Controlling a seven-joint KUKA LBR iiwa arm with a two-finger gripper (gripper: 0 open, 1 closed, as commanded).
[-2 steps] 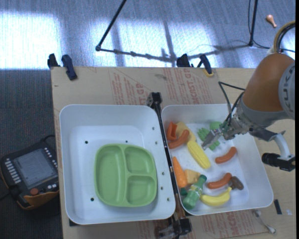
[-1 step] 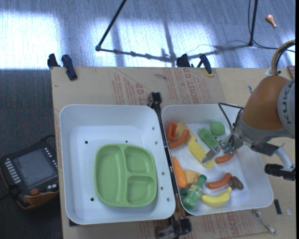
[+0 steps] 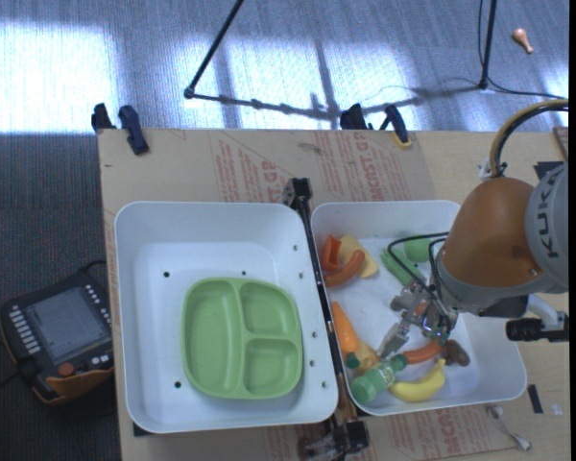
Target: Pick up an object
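My gripper (image 3: 418, 336) hangs low inside the right bin (image 3: 480, 377), under the orange wrist band. It looks open, with nothing visibly held between its fingers. Right below it lies a red sausage-like toy (image 3: 422, 352), with a brown piece (image 3: 456, 356) beside it. A yellow banana (image 3: 419, 387) and a green bottle (image 3: 375, 381) lie at the bin's front. An orange carrot (image 3: 346, 327) lies to the gripper's left. Orange and red pieces (image 3: 342, 259) sit at the back left, and a green vegetable (image 3: 415, 250) is partly hidden by the arm.
The left bin (image 3: 154, 248) holds a green divided plate (image 3: 242, 337). A black divider bar (image 3: 312, 267) runs between the bins. A teach pendant (image 3: 58, 339) lies on the floor at the left. Clamps (image 3: 130, 128) grip the bench's far edge.
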